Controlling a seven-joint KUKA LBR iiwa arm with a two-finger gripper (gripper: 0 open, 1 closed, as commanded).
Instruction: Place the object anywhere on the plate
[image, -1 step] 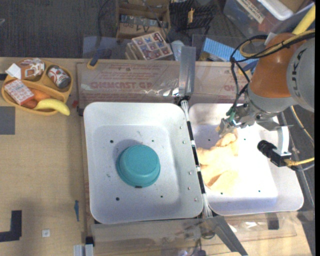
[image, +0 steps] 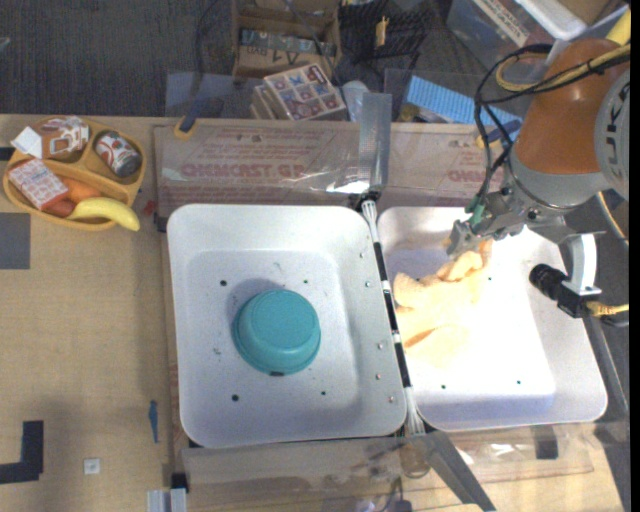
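While two white bins (image: 200, 240) sit on the bench, one teal plate (image: 277, 331) lies left; gripper (image: 478, 232) grips one yellow cloth (image: 432, 295).

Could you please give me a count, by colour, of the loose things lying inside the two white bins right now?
Teal: 1, the upturned teal bowl in the left bin.
Pale orange: 1, the crumpled orange cloth in the right bin, under the gripper.
Total: 2
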